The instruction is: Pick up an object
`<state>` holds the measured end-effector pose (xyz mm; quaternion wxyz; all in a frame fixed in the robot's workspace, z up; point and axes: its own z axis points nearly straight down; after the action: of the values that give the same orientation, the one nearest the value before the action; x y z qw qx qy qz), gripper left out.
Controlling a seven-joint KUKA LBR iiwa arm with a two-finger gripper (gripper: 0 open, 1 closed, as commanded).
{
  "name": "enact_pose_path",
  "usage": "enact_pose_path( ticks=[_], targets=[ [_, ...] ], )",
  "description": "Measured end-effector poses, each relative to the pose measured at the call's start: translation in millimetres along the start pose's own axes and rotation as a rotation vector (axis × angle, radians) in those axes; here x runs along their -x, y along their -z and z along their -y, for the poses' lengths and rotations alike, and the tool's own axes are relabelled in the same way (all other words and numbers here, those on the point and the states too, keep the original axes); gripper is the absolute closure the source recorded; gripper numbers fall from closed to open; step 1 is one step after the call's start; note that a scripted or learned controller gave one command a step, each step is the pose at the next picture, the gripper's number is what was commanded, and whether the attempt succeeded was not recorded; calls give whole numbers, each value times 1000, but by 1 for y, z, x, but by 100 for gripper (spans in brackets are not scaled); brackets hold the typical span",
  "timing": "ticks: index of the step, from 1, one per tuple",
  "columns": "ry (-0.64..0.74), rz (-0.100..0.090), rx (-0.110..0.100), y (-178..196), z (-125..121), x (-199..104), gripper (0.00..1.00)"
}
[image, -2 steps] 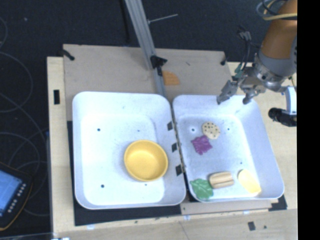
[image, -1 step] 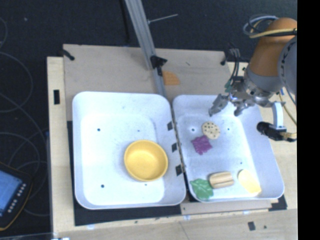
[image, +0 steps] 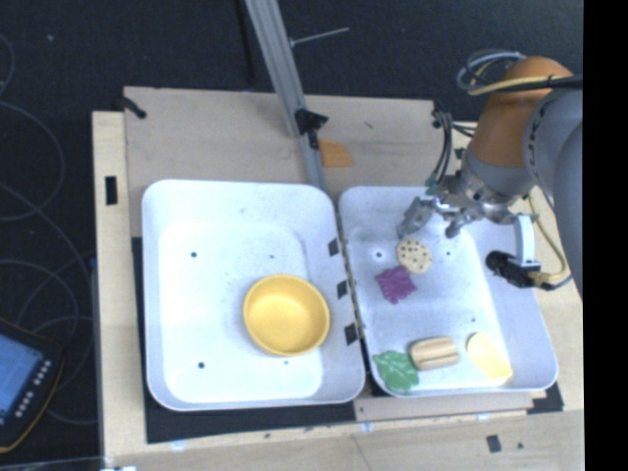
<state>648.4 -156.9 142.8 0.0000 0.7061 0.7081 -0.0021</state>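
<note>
My gripper (image: 429,224) hangs over the back of the right bin (image: 510,307), its two fingers spread apart with nothing between them. Just below it lies a round tan cookie (image: 414,255) with dark spots. A purple lumpy piece (image: 395,284) sits a little nearer the front. Along the bin's front edge lie a green leafy piece (image: 395,369), a tan bread roll (image: 434,352) and a pale yellow piece (image: 488,354). A yellow bowl (image: 286,314) rests in the left bin (image: 186,263).
A slanted metal post (image: 280,67) rises behind the bins, ending near their shared wall. A black clip (image: 505,263) hangs from the arm at the right bin's right side. Cables and a tablet (image: 20,381) lie off the bench at left.
</note>
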Motion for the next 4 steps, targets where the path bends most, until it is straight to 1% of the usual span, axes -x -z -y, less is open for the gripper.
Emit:
enact_pose_path(
  ticks=[1, 2, 3, 4],
  targets=[
    [1, 0, 8, 15, -2, 0, 100],
    [0, -2, 11, 80, 0, 3, 100],
    [2, -2, 11, 130, -11, 2, 100],
    [5, -4, 7, 146, -12, 3, 100]
  ],
)
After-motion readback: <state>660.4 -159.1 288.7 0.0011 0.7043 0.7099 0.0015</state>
